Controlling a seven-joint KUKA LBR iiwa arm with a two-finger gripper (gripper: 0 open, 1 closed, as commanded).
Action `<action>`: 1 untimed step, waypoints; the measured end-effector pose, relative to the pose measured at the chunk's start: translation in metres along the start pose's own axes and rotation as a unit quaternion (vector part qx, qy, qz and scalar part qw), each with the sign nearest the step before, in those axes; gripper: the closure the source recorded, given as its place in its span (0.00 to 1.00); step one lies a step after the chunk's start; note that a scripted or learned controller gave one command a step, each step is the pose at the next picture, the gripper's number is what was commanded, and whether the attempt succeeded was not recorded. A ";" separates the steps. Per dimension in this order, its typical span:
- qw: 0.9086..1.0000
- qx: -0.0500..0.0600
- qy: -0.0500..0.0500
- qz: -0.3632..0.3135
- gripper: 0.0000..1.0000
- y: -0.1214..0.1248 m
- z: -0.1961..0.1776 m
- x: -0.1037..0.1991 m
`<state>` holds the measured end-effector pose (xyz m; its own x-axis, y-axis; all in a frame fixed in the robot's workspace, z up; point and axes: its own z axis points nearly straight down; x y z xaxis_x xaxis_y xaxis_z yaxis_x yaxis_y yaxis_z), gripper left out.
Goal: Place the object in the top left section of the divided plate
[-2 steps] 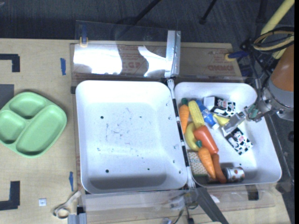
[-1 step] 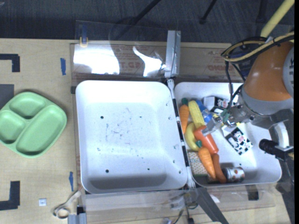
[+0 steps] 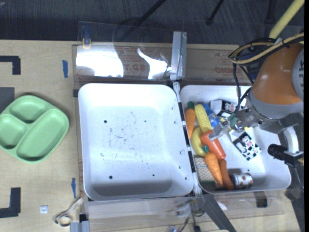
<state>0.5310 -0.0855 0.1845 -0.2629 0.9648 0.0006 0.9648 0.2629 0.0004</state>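
Hovering low in the right white bin, gripper among plastic vegetables: fingers' state impossible to tell. Orange toy carrot just below. Green divided plate far left on wooden surface.

Bright, even light — glare on the clear panel — slightly soft.
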 end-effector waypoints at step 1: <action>0.989 0.000 0.000 0.145 0.00 0.080 0.000 0.047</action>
<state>0.5959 -0.0187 0.1846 0.0250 0.9997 -0.0002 0.9997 -0.0250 0.0008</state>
